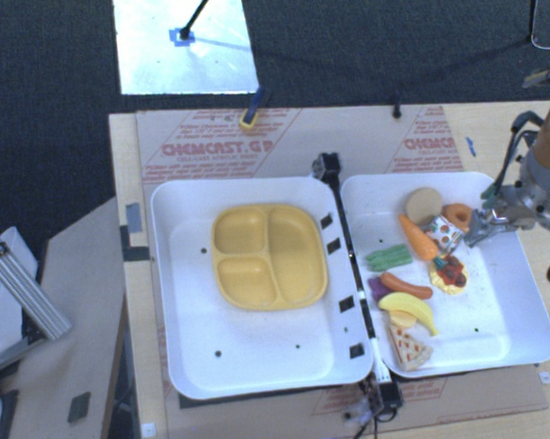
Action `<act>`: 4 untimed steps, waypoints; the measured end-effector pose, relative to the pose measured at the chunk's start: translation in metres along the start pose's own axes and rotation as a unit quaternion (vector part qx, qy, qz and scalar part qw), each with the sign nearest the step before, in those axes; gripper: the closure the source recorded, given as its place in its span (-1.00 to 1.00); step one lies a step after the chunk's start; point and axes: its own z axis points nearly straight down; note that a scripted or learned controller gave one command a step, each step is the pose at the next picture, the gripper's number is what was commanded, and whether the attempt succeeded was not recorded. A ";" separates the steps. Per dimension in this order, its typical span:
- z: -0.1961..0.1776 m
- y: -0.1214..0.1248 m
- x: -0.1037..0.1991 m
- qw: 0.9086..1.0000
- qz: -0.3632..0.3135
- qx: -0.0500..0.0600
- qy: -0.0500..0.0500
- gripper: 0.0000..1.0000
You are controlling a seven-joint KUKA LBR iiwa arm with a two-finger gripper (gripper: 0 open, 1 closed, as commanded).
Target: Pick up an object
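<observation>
Floor: dark carpet around the worktop [146, 382], with a pale square plate [186, 42] lying on it at the top of the camera view
Worktop: light wood, covered under the bins by a protective sheet printed in red letters [218, 145]
Left bin [196, 360]: shallow and white, holding a yellow divided plate [266, 257] with three compartments, lying flat near the bin's middle
Right bin [508, 329]: shallow and white, touching the left bin along a black hinged strip [347, 274]; toy food is gathered in its left half
Toy food, upper group: a tan round bun [423, 203] at the top, a glazed doughnut [458, 215] just right of it, an orange carrot [417, 238] slanting down below the bun
Toy food, middle: a green bean pod [388, 257] left of the carrot, a red sausage [405, 284] below it, a small pizza piece with dark toppings [449, 275] to the right
Toy food, lower: a yellow banana [408, 306] under the sausage, a pie slice with a lattice top [409, 346] nearest the front wall
Arm [548, 162]: grey, with the orange band at the view's right edge, reaching in over the right bin
End effector [470, 231]: low over the food, tips beside a small white and red object [444, 233] between the carrot and the doughnut; whether it is released or clenched, I cannot tell
</observation>
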 end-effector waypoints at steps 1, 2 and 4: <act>0.000 0.023 0.037 1.000 0.000 0.000 0.000 1.00; 0.003 0.060 0.085 1.000 -0.001 0.000 0.001 1.00; -0.007 0.084 0.155 1.000 0.001 0.001 0.000 1.00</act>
